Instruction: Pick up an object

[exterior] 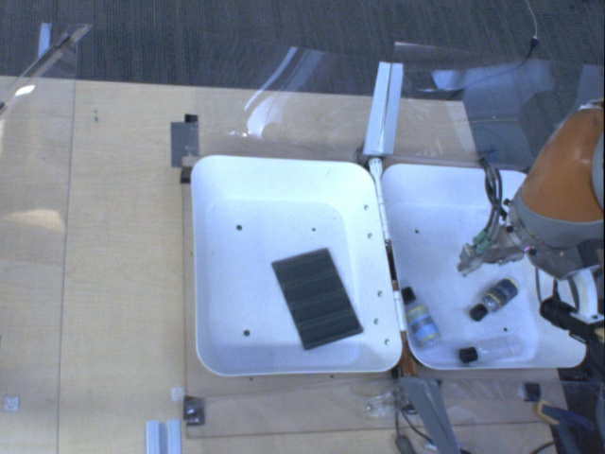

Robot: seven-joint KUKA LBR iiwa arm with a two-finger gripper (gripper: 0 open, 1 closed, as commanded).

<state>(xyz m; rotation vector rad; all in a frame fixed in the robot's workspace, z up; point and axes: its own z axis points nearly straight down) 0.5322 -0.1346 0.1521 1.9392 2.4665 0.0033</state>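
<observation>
Two white bins [213, 253] are counted, three small bottles [495, 298] (all in the right bin), and one dark ridged block [317, 298].

Pincer [475, 258] hangs over right bin [444, 183] near small bottle [495, 299].

Light wooden bench [95, 253] takes up most of the shot, with dark grey ribbed carpet floor [236, 8] running along 12 o'clock. A clear plastic sheet [38, 159] with a soft glare covers the 9 o'clock side. A silver metal upright bar [383, 110] stands around 1 o'clock, and a small dark metal bracket [185, 140] sits near 11.
</observation>
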